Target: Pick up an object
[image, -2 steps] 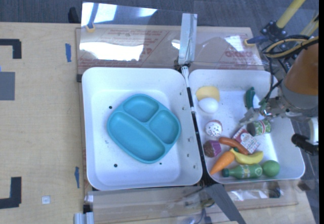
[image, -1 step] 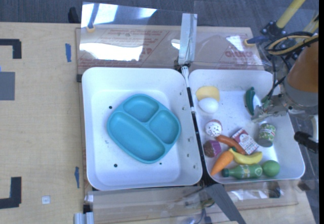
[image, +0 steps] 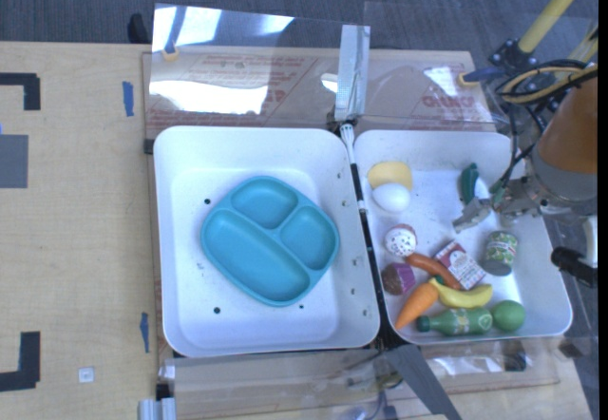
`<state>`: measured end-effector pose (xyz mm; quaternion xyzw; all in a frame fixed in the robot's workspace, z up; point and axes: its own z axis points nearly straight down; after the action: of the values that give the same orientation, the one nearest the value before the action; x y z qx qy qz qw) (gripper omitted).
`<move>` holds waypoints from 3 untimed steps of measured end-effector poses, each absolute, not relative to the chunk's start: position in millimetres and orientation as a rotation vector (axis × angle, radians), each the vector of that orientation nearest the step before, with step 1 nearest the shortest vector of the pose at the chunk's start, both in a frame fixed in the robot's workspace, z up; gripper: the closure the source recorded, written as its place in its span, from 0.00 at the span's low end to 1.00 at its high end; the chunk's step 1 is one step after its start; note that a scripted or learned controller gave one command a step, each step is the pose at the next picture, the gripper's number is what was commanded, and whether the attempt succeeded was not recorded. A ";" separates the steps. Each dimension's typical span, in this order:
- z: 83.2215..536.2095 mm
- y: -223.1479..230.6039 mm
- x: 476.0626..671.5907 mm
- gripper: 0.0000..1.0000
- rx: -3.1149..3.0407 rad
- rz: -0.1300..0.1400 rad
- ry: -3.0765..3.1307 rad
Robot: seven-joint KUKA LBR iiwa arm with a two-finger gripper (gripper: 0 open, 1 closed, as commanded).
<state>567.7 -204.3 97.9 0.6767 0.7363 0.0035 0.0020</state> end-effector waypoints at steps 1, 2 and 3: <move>87.4 -138.0 509.7 0.00 2.030 0.006 2.393; 99.2 -139.9 512.2 1.00 2.028 0.012 2.382; 187.1 -64.0 502.3 1.00 2.034 0.009 2.389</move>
<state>502.3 -64.0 187.1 0.6483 0.7614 0.0029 0.0021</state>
